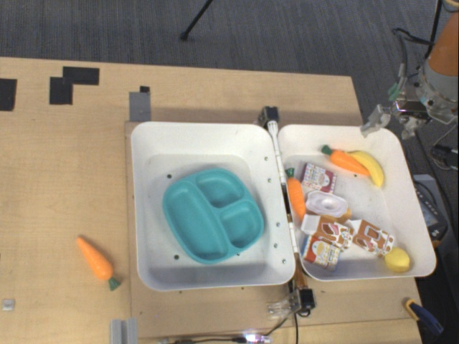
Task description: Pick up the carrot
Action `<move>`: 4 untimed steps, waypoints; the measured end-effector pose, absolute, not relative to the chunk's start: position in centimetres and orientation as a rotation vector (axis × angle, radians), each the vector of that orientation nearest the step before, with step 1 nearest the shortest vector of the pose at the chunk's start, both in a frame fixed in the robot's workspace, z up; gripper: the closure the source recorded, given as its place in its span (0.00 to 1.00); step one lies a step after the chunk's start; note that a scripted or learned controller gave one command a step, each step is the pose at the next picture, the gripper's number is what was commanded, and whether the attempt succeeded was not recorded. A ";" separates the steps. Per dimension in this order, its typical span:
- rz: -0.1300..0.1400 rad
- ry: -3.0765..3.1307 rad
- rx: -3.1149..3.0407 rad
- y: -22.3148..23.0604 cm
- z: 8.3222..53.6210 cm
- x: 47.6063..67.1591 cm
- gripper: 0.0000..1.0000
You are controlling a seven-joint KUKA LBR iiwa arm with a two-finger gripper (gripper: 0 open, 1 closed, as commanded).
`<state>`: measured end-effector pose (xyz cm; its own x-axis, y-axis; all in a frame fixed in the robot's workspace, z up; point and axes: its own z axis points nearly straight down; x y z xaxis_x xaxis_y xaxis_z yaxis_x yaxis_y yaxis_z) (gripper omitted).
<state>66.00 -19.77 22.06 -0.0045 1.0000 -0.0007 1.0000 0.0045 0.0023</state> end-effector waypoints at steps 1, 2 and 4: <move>0.003 2.436 1.977 -19.1 9.6 65.0 0.00; 0.007 2.547 1.813 -16.7 9.0 63.9 0.00; 0.007 2.553 1.816 -11.3 9.7 61.7 1.00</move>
